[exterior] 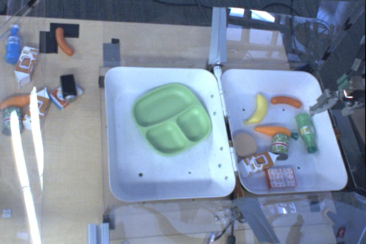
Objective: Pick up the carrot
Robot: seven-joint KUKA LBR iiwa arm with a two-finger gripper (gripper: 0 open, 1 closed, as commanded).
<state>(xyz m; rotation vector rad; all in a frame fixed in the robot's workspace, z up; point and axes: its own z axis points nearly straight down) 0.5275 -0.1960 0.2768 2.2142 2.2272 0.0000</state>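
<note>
The carrot (272,130), orange with a green tip at its right end, lies flat in the middle of the right bin (326,171). It sits between a yellow banana (257,108) and a small green can (280,144). At the right bin's far right rim, a grey part of the gripper (330,100) pokes in from the right edge. It is well to the right of the carrot and apart from it, beyond a green bottle (306,132).
An orange sausage (286,102), a brown round piece (246,144), a small carton (258,163) and a red box (280,178) share the right bin. A green divided plate (171,118) lies in the left bin (126,174). Loose items lie on the bench at far left.
</note>
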